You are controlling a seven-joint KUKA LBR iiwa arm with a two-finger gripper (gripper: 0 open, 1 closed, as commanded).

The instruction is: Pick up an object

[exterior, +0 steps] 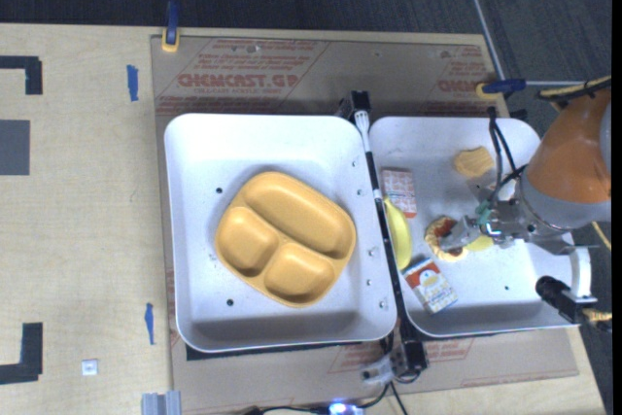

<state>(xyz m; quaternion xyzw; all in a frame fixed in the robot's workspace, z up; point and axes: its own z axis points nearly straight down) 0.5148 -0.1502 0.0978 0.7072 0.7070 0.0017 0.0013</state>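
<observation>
My end effector [483, 226] hangs low in the right bin [505, 301], at a small red-and-yellow object [445, 234]; whether it is open or closed I cannot tell; the risk is a glancing contact pushing the object toward the banana [397, 230] and carton [431, 286] close by; the left bin [194, 238] holds a yellow tray [284, 236]; both bins sit on a pale wooden bench [78, 238].

Grey arm [569, 204] with orange band [575, 155], black cable [501, 151].
</observation>
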